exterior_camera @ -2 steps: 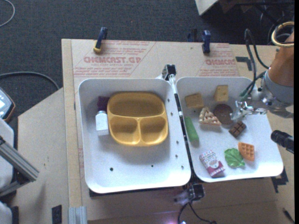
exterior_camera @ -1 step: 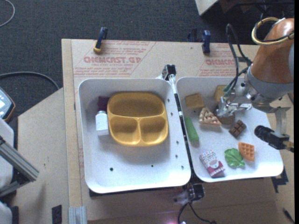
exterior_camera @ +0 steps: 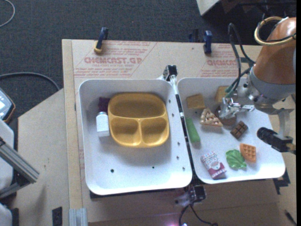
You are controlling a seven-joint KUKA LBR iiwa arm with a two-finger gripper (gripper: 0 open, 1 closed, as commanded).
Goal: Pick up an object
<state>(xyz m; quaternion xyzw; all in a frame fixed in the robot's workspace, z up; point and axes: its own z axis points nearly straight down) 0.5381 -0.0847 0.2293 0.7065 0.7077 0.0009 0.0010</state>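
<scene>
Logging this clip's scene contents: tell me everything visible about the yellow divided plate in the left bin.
The yellow plastic-looking divided plate is a rounded rectangle with a raised rim and three compartments: one long section across the far side and two smaller ones nearer the camera. Nothing lies in any of them. It lies flat, right side up, in the middle of the left shallow white bin. A small white bottle stands against its left edge, and a dark purple object sits at its far left corner.
</scene>
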